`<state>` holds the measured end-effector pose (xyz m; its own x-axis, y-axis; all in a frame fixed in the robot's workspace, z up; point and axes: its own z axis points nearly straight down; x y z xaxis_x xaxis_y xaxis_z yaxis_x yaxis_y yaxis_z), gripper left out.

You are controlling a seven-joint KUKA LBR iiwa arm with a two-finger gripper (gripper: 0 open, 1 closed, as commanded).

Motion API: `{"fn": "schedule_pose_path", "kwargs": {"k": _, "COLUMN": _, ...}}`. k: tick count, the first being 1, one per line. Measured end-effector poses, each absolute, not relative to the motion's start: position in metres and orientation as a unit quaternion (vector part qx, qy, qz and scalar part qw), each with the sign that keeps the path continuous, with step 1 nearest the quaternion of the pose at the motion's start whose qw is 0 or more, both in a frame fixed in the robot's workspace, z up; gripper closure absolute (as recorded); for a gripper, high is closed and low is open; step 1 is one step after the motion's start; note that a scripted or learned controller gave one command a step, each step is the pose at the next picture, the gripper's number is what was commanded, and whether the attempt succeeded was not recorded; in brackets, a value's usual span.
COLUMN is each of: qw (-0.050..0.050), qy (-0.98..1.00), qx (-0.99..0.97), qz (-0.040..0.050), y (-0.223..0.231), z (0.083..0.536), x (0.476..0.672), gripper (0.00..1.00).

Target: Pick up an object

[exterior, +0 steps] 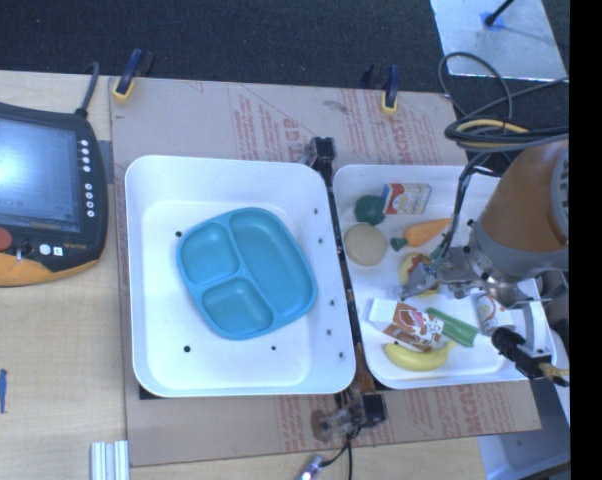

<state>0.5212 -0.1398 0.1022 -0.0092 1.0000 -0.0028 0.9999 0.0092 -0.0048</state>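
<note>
Bench below, arm (521,218) bends over right bin (381,368), wrist down

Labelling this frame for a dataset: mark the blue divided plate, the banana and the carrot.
blue divided plate (246,271): camera view, on the ridge where its compartments meet.
banana (417,357): camera view, mid-curve of the peel.
carrot (426,232): camera view, middle of the orange body.

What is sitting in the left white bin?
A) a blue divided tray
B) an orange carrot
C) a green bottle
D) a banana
A: the blue divided tray lies alone in the left bin, while the banana and carrot lie in the right bin.
</note>
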Motion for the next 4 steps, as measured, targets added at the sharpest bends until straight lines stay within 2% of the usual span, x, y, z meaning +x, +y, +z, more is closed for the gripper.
{"fn": "schedule_pose_path", "kwargs": {"k": 1, "qw": 0.001, "qy": -0.710, "qx": -0.705, "qz": 0.0015, "y": -0.104, "z": 0.092, "x": 0.552, "gripper": 0.00}}
{"fn": "schedule_pose_path", "kwargs": {"k": 2, "qw": 0.002, "qy": -0.709, "qx": -0.705, "qz": 0.0015, "y": -0.108, "z": 0.091, "x": 0.488, "gripper": 0.00}}
{"fn": "schedule_pose_path", "kwargs": {"k": 3, "qw": 0.001, "qy": -0.709, "qx": -0.705, "qz": 0.0012, "y": -0.094, "z": 0.092, "x": 0.548, "gripper": 0.00}}
{"fn": "schedule_pose_path", "kwargs": {"k": 4, "qw": 0.001, "qy": -0.708, "qx": -0.706, "qz": 0.0007, "y": -0.102, "z": 0.092, "x": 0.596, "gripper": 0.00}}
